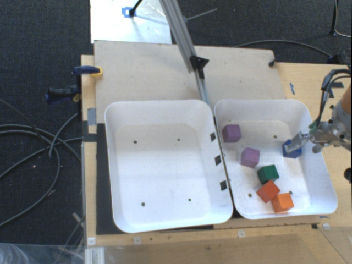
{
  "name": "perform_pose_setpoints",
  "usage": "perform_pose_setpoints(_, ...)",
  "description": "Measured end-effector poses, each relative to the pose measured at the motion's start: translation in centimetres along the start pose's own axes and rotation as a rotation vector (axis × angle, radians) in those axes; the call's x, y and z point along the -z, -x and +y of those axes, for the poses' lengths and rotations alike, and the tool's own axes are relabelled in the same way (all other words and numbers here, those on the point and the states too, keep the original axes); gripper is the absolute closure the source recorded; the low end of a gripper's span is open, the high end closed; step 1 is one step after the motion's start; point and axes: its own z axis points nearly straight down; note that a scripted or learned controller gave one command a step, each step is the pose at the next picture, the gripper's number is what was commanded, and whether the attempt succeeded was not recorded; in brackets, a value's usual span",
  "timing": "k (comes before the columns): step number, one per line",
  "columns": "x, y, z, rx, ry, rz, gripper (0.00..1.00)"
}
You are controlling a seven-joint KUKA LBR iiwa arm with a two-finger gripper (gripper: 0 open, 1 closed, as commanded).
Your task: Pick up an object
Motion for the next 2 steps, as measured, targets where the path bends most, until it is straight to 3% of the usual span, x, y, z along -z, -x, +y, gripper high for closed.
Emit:
perform_pose_setpoints(1, -8.3, -5.2, 2.2, -0.003, 0.006, -0.004, 0.00)
perform_pose_setpoints(2, 1.3, -4.0, 2.8, 0.000, 0.008, -0.004, 0.00)
